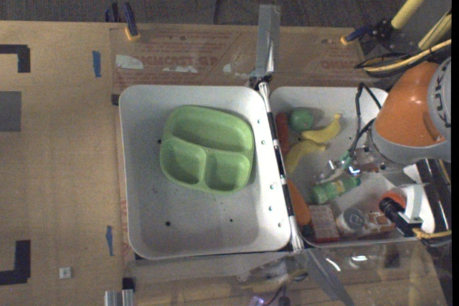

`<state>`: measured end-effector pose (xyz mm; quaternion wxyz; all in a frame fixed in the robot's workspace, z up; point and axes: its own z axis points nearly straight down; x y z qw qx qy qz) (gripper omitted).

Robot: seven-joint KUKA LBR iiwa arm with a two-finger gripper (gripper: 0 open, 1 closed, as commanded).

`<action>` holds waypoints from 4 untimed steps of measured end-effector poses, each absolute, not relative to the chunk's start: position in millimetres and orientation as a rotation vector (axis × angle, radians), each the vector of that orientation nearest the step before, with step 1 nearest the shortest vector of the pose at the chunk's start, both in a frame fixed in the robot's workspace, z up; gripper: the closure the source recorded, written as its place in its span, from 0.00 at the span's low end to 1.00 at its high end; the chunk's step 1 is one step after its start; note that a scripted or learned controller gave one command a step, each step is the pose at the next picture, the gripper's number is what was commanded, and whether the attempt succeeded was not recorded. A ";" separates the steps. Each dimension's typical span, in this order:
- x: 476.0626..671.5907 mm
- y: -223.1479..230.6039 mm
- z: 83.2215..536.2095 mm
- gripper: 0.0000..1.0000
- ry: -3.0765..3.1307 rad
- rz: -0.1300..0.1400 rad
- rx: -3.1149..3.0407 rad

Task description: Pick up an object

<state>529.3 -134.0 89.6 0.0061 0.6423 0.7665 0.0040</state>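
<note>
- Since the gripper (346, 168) hangs low over the middle of the right-hand bin (373, 98) with its metal end blurred against the clutter, I cannot tell how far open it is; nothing shows held in it.
- Just beside it, toward the near wall, lies the green bottle (334, 190), on its side and slanting; it is the closest thing and so the likely target; whether the gripper touches it I cannot tell.
- It looks like a small plastic toy bottle, so probably light and stiff; its smooth round body may roll or slip under a careless squeeze; the safest hold is across the middle of the body, square to its long axis, not at the narrow end.
- On the far side sit a yellow banana (323, 131), a second yellow piece (301, 153) and a round green fruit (302, 118); an orange carrot (300, 206) lies along the bin's left wall; a red-brown box (324, 223) and a pale can (353, 218) crowd the near wall, close to the bottle.
- Bare floor shows between the bottle and the bananas, and a little to its right; the near side is tight, so a straight lift looks cleanest.
- Beyond the dividing walls, the left bin (136, 175) holds a green divided plate (208, 148) with open floor around it.
</note>
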 end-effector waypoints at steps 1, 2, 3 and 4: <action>530.3 -136.7 100.5 1.00 2.390 0.011 2.009; 530.2 -136.9 100.4 0.00 2.390 0.011 2.009; 479.3 -184.9 136.3 0.00 2.334 -0.001 2.102; 480.4 -147.9 242.4 0.00 2.381 0.001 2.047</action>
